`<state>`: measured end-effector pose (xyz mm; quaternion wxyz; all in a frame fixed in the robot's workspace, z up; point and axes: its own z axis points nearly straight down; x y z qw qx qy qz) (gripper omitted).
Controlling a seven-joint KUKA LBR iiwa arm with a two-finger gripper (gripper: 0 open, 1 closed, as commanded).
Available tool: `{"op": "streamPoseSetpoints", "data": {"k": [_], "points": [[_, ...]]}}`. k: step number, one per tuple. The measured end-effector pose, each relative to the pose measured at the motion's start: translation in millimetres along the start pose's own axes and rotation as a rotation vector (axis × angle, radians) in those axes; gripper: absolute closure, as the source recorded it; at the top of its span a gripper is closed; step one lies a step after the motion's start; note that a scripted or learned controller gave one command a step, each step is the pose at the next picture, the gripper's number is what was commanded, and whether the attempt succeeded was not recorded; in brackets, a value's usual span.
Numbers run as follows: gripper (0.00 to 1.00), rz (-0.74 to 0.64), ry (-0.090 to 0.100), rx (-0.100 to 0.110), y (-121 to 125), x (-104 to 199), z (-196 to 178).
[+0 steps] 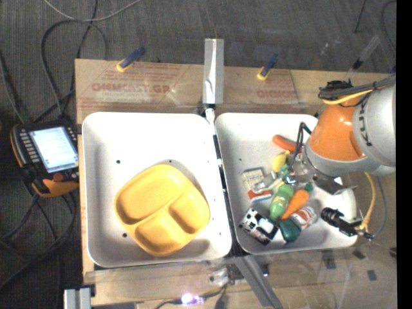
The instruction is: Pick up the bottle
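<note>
Gripper (297, 172) hangs low over my right bin (257, 129), its grip state impossible to judge, above a brown surface (161, 89) ringed by grey carpet and cables. Just beneath it, the green bottle (280, 202) lies among crowded toys beside an orange carrot (296, 201); my wrist hides the contact.

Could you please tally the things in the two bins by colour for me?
Yellow: 2, the divided plate and a small yellow piece
Orange: 2, carrot and another orange piece
Green: 1, the bottle
Black and white: 1, toy cow
Total: 6
</note>
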<state>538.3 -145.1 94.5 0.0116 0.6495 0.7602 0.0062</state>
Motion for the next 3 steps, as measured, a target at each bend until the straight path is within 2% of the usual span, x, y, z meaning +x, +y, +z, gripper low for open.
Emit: {"op": "streamPoseSetpoints", "data": {"k": [1, 2, 3], "points": [[0.0, 0.155, 0.002, -0.002, -35, 16, 0], [1.0, 0.155, 0.001, -0.004, -33, 14, -11], [1.0, 0.251, 0.004, 0.035, -18, 60, -152]]}}
